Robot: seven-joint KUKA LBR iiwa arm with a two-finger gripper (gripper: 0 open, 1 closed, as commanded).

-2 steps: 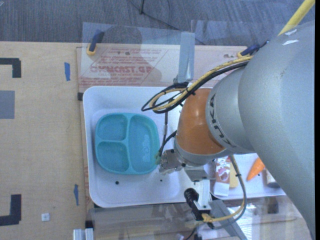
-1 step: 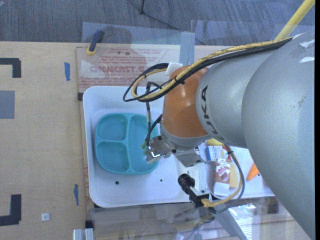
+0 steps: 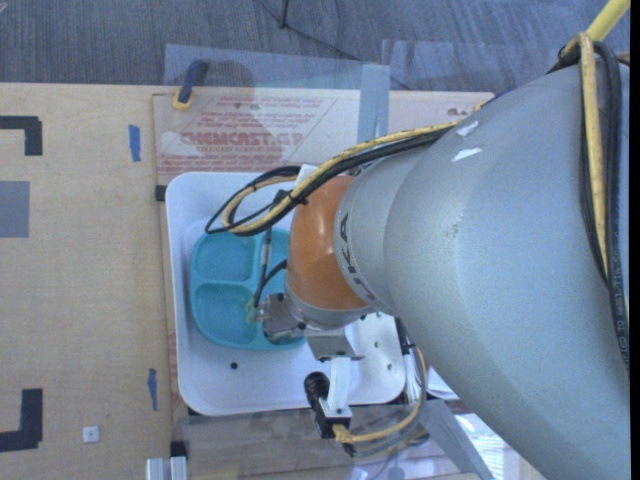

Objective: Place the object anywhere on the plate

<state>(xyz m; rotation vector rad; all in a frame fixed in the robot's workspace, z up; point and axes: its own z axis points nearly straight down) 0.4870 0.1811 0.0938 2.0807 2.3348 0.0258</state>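
Teal plate (image 3: 225,288) lies partly under the arm (image 3: 480,268).

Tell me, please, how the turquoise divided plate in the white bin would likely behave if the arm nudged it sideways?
The turquoise plate looks like moulded plastic, so probably stiff and light. It lies flat and low on the smooth floor of the white bin, so it would likely slide rather than tip. Its raised rims and divider could catch a finger, perhaps turning it as it moves.

Arm (image 3: 480,258) overhangs plate (image 3: 225,288); its left side open.
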